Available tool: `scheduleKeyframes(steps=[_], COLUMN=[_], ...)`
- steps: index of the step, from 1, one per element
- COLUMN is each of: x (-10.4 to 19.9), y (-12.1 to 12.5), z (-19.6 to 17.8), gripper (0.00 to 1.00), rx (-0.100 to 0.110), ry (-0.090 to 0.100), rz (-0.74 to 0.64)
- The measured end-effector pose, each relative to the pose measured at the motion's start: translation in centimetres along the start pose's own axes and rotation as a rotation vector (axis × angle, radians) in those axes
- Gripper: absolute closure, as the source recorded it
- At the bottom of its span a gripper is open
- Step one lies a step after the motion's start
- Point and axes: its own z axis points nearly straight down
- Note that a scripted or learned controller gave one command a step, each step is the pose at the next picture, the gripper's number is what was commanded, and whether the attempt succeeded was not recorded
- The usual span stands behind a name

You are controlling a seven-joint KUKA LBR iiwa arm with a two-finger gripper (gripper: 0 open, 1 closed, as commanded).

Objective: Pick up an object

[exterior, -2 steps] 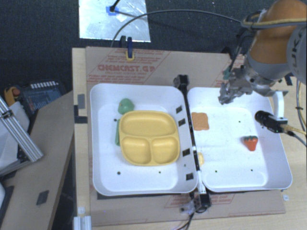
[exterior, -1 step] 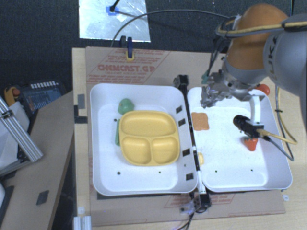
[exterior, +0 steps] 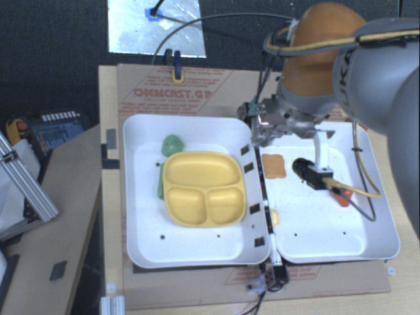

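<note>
I look down from the camera above the bench. My gripper [exterior: 261,131] hangs over the far corner of the right bin [exterior: 318,236], close to the wall where the two bins meet. It is dark and crowded there, so I cannot tell how wide it is open. I see nothing held in it, and I cannot tell if it touches the bin.

The closest thing is a flat brown square [exterior: 273,166]. It lies on the bin floor just below the gripper in the picture and a tiny bit to the right, near it but apart. A small yellow bit [exterior: 274,216] lies farther down from the gripper, by the middle wall. An orange-red thing [exterior: 344,197] lies well off to the gripper's lower right.

In the left bin [exterior: 197,243], to the gripper's lower left, sits a big yellow plate [exterior: 200,188] with three parts. A green thing [exterior: 172,144] peeks out at the plate's far edge, left of the gripper.
</note>
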Motion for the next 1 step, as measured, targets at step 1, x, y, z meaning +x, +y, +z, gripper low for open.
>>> scheduleKeyframes(steps=[1], x=[5.21], y=[-0.91], z=[0.03], gripper=[1.0], rx=[0.001], ry=[-0.001], rz=[0.0])
